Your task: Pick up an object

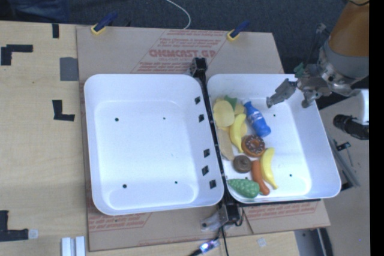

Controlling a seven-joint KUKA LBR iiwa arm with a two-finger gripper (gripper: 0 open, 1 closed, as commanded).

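Nearby, blue bottle [258,121] beside banana [238,132].

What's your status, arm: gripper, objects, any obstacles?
Gripper open, holding nothing, above right bin near its far edge. Blue bottle nearest, lying among toy food: bananas, carrot. Items crowded along the bin's left side.
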